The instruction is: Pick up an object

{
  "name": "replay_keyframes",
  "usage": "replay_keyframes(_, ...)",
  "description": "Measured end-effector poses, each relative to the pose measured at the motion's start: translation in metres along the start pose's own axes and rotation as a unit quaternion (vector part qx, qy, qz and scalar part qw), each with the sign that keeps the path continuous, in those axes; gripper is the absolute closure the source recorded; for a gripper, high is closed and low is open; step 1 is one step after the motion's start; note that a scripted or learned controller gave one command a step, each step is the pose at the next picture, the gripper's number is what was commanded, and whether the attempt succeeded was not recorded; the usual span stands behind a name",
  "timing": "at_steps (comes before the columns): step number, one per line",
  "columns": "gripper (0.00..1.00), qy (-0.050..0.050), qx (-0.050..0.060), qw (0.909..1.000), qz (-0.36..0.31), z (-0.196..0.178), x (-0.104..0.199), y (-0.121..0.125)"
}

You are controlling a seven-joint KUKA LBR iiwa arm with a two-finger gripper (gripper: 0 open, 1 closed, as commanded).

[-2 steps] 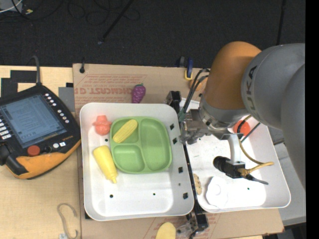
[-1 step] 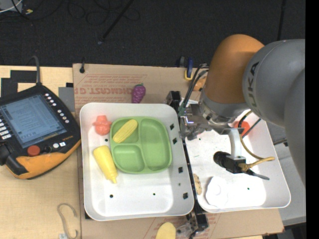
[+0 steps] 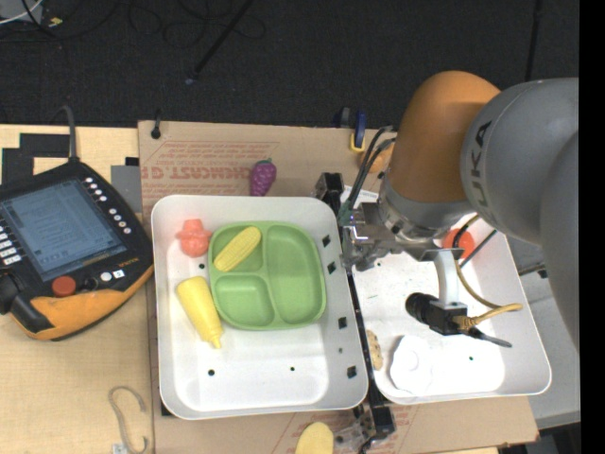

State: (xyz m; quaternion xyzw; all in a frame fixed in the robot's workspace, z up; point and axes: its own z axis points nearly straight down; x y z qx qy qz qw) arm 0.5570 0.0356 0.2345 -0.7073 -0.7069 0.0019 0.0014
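Camera view: seeing the tool (image 3: 362,244) hanging at the right bin's (image 3: 515,348) left wall, next to the left bin (image 3: 255,376); failing to tell whether open or closed. Seeing a corn cob (image 3: 236,247) lying in the green plate's (image 3: 284,296) upper-left compartment, a yellow squash (image 3: 200,308) lying just beside that plate's left rim, and a white disc (image 3: 408,365) resting in the right bin's near-left corner.

Fixed camera above bench (image 3: 66,376), angled down, left bin (image 3: 255,376) and right bin (image 3: 510,348) close
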Motion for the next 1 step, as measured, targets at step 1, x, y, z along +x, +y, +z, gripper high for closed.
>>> replay_keyframes(1,1.00,0.000,0.000,1.0000,0.000,0.0063,0.0077,0.0003)
